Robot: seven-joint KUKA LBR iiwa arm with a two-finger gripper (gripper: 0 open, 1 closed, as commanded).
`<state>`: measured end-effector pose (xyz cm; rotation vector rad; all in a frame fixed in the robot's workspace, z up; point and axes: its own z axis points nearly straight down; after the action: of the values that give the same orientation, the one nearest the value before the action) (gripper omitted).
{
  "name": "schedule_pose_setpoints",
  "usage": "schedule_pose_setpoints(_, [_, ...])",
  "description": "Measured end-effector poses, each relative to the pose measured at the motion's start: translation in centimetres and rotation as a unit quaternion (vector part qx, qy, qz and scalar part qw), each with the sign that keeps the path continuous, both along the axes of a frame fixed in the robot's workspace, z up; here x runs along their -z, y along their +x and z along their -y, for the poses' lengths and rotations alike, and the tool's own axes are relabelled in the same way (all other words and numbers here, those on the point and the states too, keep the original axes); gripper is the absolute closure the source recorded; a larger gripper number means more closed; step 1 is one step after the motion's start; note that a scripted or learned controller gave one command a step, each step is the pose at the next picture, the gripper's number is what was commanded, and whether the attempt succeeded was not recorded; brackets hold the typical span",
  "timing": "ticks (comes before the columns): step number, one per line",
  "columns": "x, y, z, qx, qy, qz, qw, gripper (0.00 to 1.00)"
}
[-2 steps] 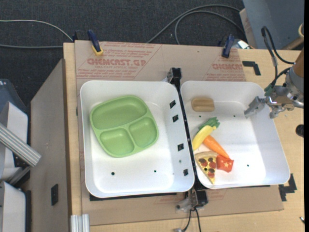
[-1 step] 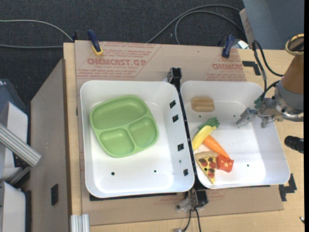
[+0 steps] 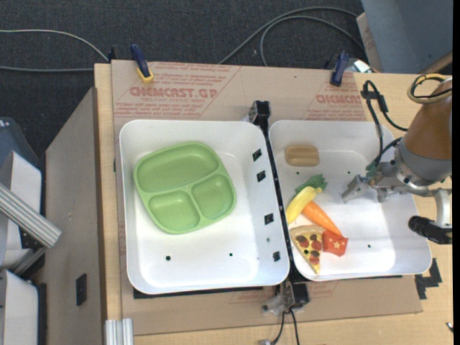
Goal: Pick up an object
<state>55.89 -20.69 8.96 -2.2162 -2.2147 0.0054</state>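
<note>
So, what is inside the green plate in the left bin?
Nothing lies in the green plate: its three compartments show bare green. The bin floor under it is covered, so what lies there cannot be seen.

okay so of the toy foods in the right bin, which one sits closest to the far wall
The tan bread roll. It lies alone near the far side of the right bin, while the corn, carrot, pizza slice and red piece cluster nearer the camera.

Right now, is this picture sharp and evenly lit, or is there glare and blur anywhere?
In the camera view, light is soft and even; the white bins look bright with faint sheen, the green plate casts little shadow, the toy carrot is crisp, and the end effector looks slightly soft.
</note>
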Motion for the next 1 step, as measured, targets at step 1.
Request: schedule_pose_setpoints(1, [-1.53, 0.26, 0.03, 0.000, -0.0011, 0.004, 1.0000, 1.00])
